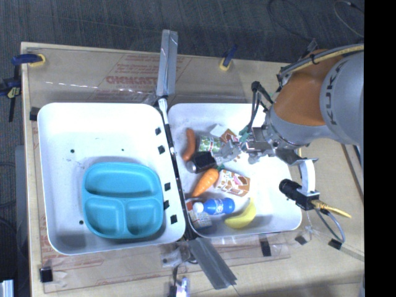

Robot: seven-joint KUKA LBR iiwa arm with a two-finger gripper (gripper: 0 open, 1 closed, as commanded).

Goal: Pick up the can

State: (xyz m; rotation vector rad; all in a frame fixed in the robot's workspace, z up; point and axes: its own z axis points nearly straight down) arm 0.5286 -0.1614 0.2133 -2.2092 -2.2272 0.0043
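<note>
One can (203, 161) in right bin (272, 218): small, dark, cylindrical, lying on its side between sausage (189, 143) and carrot (206, 179).
Gripper (232, 146) beside it, just right; can't tell fingers' opening. Left bin: glossy blue plastic tray (124, 199).

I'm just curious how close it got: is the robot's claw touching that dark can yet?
Cannot tell. In the camera view the gripper sits just right of the dark can among crowded packets, so no clear contact or gap shows.

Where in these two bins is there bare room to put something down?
Left bin: bare floor above and left of the blue tray. Right bin: crowded along the divider around the can, carrots, bottle and banana.
</note>
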